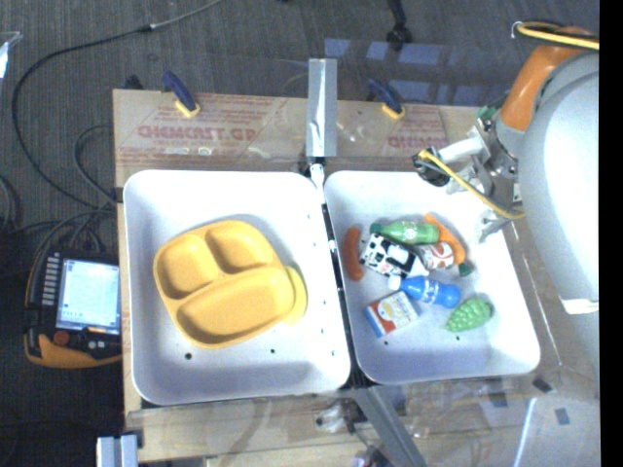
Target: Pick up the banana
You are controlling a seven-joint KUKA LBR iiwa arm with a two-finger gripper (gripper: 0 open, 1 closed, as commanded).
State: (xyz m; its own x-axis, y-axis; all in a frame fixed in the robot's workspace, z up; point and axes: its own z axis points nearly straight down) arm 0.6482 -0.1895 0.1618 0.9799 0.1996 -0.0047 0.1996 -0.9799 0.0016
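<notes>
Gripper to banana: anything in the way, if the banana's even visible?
I cannot make out a banana. The gripper sits at the right bin's far right edge. Next to it is a pile: green bottle, cow-print item, blue bottle. Whether a banana lies under them, I cannot tell.

Both bins [146, 212] were plain white. In the left one sat a yellow divided plate [229, 282]. The right one held a green bottle [409, 232], a black-and-white cow-patterned carton [387, 255], a blue bottle [431, 292], a bumpy green fruit [469, 314], an orange-red sausage [352, 253] and a red-and-white box [391, 313].
</notes>
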